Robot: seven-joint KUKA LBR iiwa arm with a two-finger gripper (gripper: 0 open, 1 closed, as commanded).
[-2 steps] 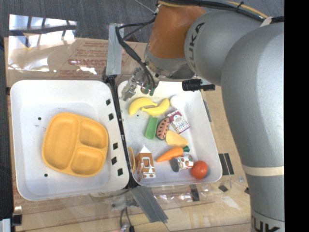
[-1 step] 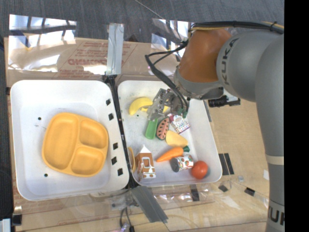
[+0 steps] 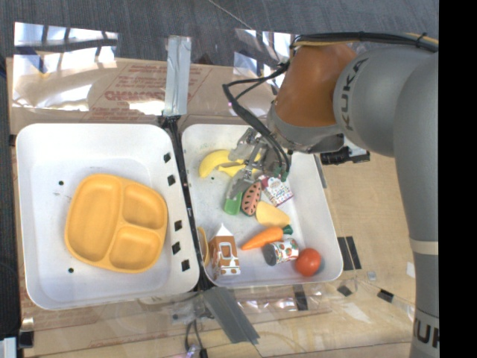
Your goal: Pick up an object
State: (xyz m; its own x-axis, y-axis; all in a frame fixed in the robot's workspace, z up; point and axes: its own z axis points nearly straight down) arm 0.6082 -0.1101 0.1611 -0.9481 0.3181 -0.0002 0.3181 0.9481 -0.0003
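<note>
The right bin point(image 3: 317, 200) holds several toy foods. A yellow banana point(image 3: 212, 162) lies at its upper left. Below it are a green piece point(image 3: 234, 201) and a watermelon slice point(image 3: 252, 196). A small printed carton point(image 3: 279, 192) sits to their right, with a yellow wedge point(image 3: 270, 215) and a carrot point(image 3: 261, 238) lower down. My gripper point(image 3: 252, 162) hangs low over the bin's upper middle, right beside the banana and just above the watermelon slice. Nothing in this view looks lifted off the bin floor.
A small can point(image 3: 277, 253), a red tomato point(image 3: 308, 262) and an orange-and-white carton point(image 3: 223, 256) lie along the right bin's front edge. The left bin point(image 3: 37, 162) holds a yellow divided tray point(image 3: 115, 222). The grey arm point(image 3: 387, 80) fills the upper right.
</note>
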